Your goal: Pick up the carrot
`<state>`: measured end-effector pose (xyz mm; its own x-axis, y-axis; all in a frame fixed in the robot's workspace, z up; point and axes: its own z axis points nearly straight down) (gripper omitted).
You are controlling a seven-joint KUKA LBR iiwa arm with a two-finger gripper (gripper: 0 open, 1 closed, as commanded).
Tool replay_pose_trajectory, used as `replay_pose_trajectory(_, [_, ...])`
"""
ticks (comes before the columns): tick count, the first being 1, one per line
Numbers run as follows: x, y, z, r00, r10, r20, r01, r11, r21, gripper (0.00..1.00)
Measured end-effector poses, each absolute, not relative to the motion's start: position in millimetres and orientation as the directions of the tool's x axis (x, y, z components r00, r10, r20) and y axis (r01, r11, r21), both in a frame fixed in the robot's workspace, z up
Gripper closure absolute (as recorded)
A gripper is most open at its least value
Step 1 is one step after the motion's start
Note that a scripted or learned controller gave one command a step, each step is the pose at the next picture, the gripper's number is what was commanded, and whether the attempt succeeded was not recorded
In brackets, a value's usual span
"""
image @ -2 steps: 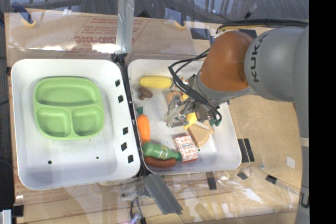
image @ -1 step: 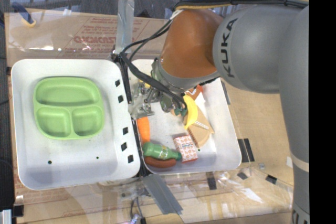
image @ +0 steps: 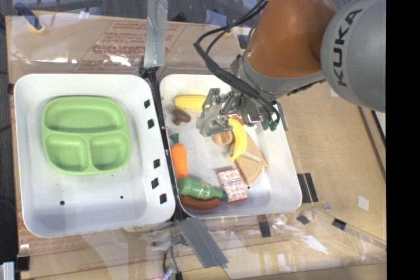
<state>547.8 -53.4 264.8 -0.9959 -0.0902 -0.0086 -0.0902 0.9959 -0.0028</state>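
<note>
Camera view: the carrot (image: 178,158) lies along the left wall of the right bin (image: 283,164), centre of the frame, just above a green bottle (image: 200,189). Right of it, the end effector (image: 211,120) hovers near a banana (image: 237,137); whether it is open or closed cannot be told.

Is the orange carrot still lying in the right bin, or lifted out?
Lying in the bin. The orange carrot rests flat on the right white bin's floor by its left wall, apart from the gripper.
</note>
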Motion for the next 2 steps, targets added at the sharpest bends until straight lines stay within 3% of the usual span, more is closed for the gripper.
replay_pose_trajectory(1, [610.4,11.4,324.2,-1.0,0.015,-0.008,0.015,1.0,0.001,1.0])
replay_pose_trajectory(2, [607.3,-62.1,290.4,-0.976,-0.217,0.001,-0.217,0.976,-0.001,1.0])
